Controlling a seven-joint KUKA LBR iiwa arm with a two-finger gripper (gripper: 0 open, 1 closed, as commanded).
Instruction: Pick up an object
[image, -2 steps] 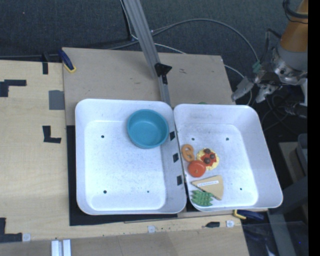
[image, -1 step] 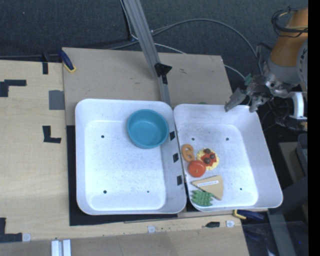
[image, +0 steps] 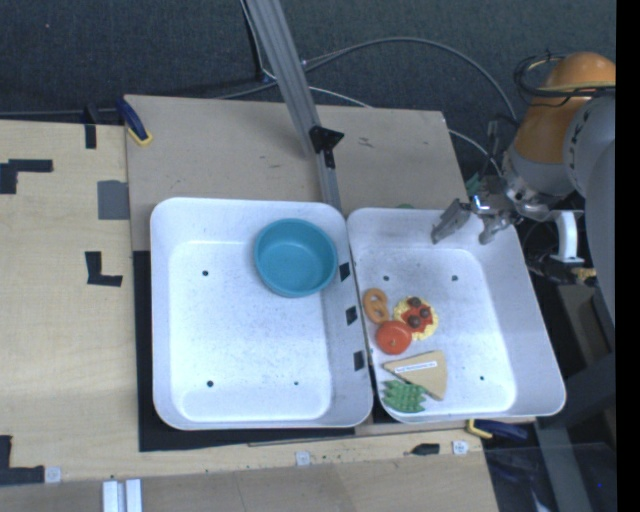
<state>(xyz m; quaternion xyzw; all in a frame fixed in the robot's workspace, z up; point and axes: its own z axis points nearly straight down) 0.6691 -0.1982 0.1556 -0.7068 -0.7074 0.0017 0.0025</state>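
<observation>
In the right bin (image: 500, 320) lies a cluster of small toy foods near its left wall: a pretzel-like orange ring (image: 375, 303), a yellow piece with dark dots (image: 416, 314), a red tomato (image: 393, 338), a tan wedge (image: 424, 372) and a green leafy piece (image: 404, 397). My gripper (image: 466, 226) hangs over the far right corner of that bin, well away from the foods. Its two fingers (image: 445, 226) are spread apart with nothing between them. A blue bowl (image: 294, 257) stands in the left bin's far right corner.
The left bin (image: 220, 340) holds the bowl alone. A grey metal pole (image: 300, 90) slants down to the gap between the bins. Cables run across the bench behind the right bin. The arm's orange band (image: 560, 110) is at the far right.
</observation>
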